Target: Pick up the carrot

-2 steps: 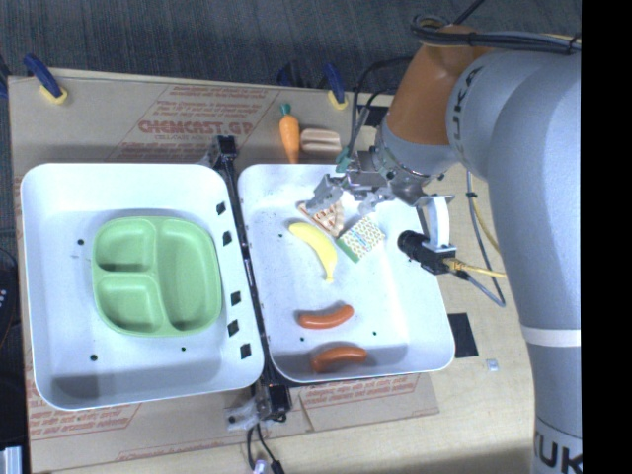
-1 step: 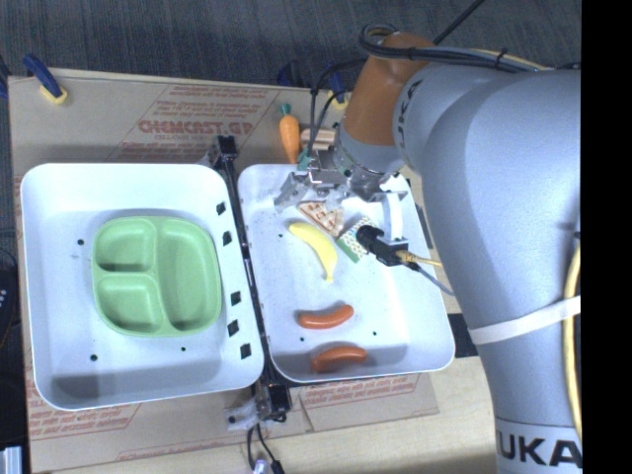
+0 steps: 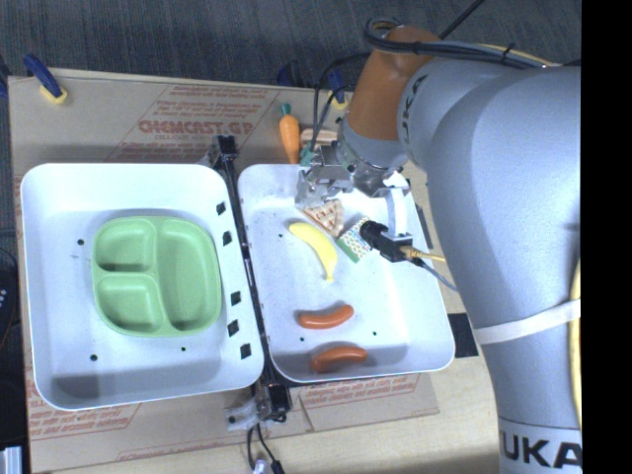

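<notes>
The gripper (image 3: 318, 181) sits at the far rim of the right bin (image 3: 425, 339), and whether its fingers are apart or together cannot be made out. A small patterned packet (image 3: 324, 213) lies partly under it, so its far end is covered. The grey arm (image 3: 494, 215) hides the bench to the right and is cut off by the bottom edge. The carrot's (image 3: 288, 136) near end meets the bin rim.
</notes>
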Motion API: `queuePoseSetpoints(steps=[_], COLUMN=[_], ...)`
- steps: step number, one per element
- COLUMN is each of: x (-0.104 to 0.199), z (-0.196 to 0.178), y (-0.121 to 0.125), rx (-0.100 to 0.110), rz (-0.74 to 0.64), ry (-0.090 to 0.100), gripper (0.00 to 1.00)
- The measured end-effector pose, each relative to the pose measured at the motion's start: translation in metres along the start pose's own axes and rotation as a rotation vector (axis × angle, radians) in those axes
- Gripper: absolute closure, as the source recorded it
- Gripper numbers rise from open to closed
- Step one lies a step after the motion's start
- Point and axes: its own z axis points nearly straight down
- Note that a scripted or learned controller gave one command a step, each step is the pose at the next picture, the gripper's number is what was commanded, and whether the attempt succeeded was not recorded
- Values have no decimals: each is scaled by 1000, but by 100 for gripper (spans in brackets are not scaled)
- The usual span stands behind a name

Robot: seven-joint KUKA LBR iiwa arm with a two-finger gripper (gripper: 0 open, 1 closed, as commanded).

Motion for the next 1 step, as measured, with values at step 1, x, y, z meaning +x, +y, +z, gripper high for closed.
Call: queuePoseSetpoints(steps=[1], x=[49], z=[-102], y=[0], rx=[-3], rz=[-114], ry=[0], gripper=[100])
